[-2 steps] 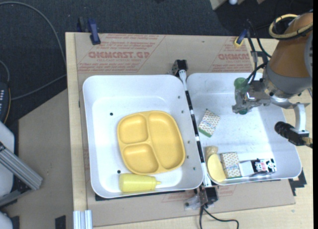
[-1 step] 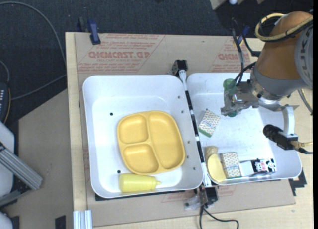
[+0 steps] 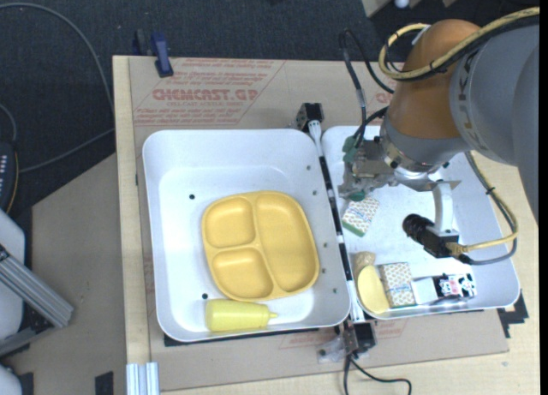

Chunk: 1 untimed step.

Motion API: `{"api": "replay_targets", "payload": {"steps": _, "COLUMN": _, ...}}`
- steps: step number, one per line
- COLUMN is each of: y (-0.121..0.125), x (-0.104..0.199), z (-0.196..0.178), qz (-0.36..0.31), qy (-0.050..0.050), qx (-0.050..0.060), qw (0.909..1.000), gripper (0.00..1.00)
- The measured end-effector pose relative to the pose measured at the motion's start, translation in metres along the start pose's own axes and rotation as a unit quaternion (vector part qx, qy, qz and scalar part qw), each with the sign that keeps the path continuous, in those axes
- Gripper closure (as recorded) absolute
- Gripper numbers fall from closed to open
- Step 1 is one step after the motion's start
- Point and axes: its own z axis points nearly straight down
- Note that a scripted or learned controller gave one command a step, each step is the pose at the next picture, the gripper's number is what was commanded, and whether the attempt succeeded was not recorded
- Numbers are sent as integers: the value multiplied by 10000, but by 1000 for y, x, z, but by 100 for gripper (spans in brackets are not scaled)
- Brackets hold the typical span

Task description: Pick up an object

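The tool hangs over the right bin, at its 10 o'clock corner; whether it grips anything I cannot tell. Just at its 6 o'clock lies a packet, with a box and carton farther down. The left bin holds a tray and bottle.

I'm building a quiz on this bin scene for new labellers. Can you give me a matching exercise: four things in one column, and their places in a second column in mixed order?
Things:
1. yellow divided plate
2. yellow bottle
3. gripper
4. blue clamp

Places:
A. at the bench's far edge, outside both bins
B. middle of the left bin
C. over the right bin, near the wall between the bins
D. lying along the left bin's near edge

Pairs: 1-B, 2-D, 3-C, 4-A
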Motion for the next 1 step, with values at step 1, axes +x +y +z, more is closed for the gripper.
{"api": "replay_targets", "payload": {"steps": 1, "y": 34, "x": 67, "z": -27, "qz": -3, "qy": -5, "qx": -20, "qw": 10000, "gripper": 100}}
